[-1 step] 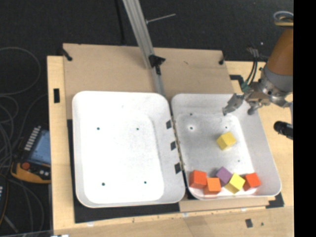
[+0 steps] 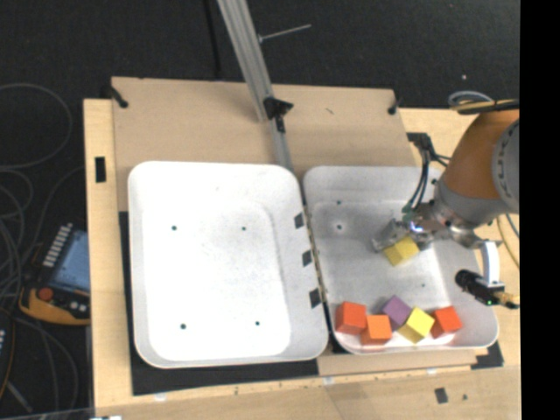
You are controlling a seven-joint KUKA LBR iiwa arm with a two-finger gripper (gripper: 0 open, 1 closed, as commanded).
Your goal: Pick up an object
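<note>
My gripper (image 2: 395,240) sits low in the right bin (image 2: 350,201), jaws closed around a yellow block (image 2: 402,252); five more blocks (image 2: 398,318) along the near wall.

1. arm (image 2: 486,169) enters from the right edge, bulky rounded housing.
2. orange band (image 2: 468,160) wraps the segment above the wrist, smooth and glossy, brownish-orange in this light.
3. grey metallic section (image 2: 507,169) next to the orange, curved shell.
4. wrist below the band is grey, narrower.
5. dark cables (image 2: 426,169) run along the left side of the orange band, looped down to the wrist.
6. gripper (image 2: 395,237) small, silvery grey metal parts, details blurred.
7. white bracket-like piece (image 2: 490,265) with a black end (image 2: 472,283) hangs under the wrist.
</note>
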